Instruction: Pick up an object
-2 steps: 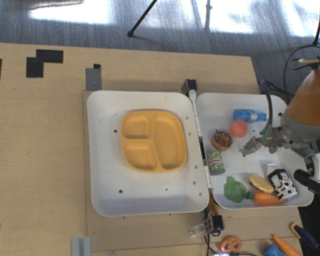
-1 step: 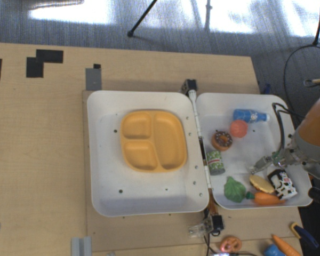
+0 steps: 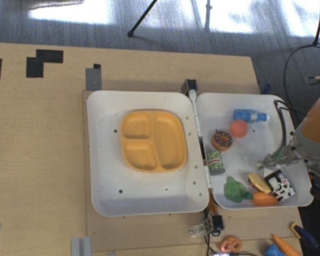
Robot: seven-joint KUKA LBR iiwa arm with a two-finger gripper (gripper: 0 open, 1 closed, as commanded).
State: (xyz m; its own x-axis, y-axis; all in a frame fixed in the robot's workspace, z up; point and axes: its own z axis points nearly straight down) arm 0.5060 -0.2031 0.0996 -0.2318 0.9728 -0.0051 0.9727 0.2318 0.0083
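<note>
Two white bins are sitting side by side on the wooden desk (image 3: 37, 159), with the arm reaching in from the right.

The left bin (image 3: 109, 196) is holding a yellow divided plate (image 3: 152, 141) near its middle, while the right bin (image 3: 256, 103) is carrying the small things. The grey arm (image 3: 314, 129) with its orange band is hanging over that bin's right edge, and the pincer (image 3: 271, 161) is hovering just above the bin floor; whether it is apart or together cannot be told. A blue bottle (image 3: 249, 116) is lying at the top, an orange ball (image 3: 238, 128) just below it, then a brown doughnut (image 3: 222, 140) and a green can (image 3: 215, 162). Along the near edge a green leafy toy (image 3: 234, 189), a yellow bun (image 3: 259, 183), an orange carrot (image 3: 264, 199) and a black-and-white carton (image 3: 281, 185) are crowding together, just below the pincer.
</note>
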